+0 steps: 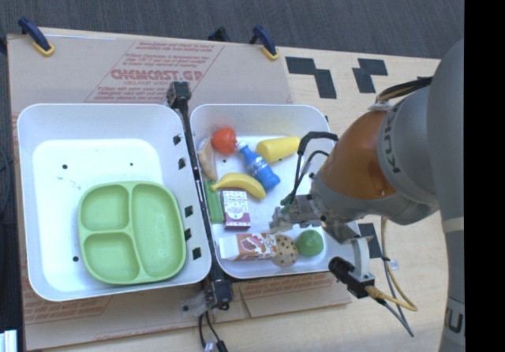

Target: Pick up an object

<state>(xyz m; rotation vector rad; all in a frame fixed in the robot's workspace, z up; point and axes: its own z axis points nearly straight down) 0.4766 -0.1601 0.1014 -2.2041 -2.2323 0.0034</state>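
Camera view, from above the bench: I have the arm [371, 165] reaching in from the right, its orange-banded wrist hanging low over the right bin [316, 115], where every candidate for pickup lies. The gripper [288, 215] sits near the bin's front right, just beside a green ball [309, 243] and above a flat snack packet [256, 246] with a cookie-like disc [285, 252] at its end. Whether the claw is released or clenched I cannot tell; the wrist hides it, and nothing shows gripped in it.

The clutter is packed into this one bin, which is why, as I read it, the arm has been sent here and not to the left. A banana [239, 183] lies across the middle, touching a blue bottle [259, 166]; behind them sit a red ball [224, 139] and a yellow wedge-shaped piece [278, 147]. A small red-and-white box [236, 209] rests near the bin's left wall.

The left bin [47, 125] holds a green divided tray [132, 232], lying flat toward its front. I judge the pick not yet made: the gripper seems placed for the nearest items, the green ball or the packet, and crowding there could spoil a clean grasp.
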